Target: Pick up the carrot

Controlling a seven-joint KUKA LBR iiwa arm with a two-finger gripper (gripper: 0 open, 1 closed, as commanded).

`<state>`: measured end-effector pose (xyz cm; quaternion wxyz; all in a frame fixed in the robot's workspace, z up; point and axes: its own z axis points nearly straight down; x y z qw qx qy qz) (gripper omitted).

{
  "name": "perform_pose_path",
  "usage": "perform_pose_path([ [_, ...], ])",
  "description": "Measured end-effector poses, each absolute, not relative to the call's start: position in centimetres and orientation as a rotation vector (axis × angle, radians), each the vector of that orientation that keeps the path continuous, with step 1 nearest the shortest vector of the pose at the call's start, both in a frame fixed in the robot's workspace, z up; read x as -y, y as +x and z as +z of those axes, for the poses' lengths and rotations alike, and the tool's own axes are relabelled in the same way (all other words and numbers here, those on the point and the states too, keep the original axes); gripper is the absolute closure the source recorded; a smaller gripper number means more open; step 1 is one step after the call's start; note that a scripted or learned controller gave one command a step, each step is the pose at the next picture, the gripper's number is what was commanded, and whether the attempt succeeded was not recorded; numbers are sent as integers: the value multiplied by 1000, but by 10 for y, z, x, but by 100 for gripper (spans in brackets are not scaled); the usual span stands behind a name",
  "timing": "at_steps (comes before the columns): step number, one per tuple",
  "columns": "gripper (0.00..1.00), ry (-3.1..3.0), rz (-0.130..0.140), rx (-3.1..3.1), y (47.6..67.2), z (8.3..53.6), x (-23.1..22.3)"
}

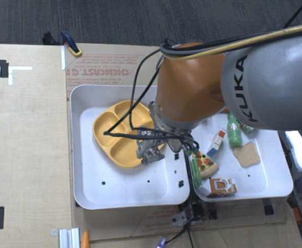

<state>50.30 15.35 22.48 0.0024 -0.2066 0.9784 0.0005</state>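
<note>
1. Nearest the camera, to the right of the yellow plate (121, 133), a brown box (222, 186) and a pizza slice (205, 164) lie in the right bin (275, 186), just past the wall between the two bins.
2. The claw (150, 152) hangs over the plate's near right edge, inside the left bin (78, 159). Whether it is released or clenched cannot be told, and nothing can be seen gripped in it.
3. The carrot's place cannot be told. It is probably hidden under the wide orange wrist (190, 92) that covers the plate's far right side, so its direction from the claw and its long axis stay unknown.
4. The white floor on the near and left sides of the plate gives open room. To the right, the dividing wall and the pizza slice crowd any sideways move.
5. Farther right of the plate lie a small bottle (216, 141), a slice of toast (246, 154) and a green bottle (235, 133).
</note>
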Motion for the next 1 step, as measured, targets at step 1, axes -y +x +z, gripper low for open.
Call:
perform_pose_path([
  [1,100,-642,2,-3066,505,234,-154],
])
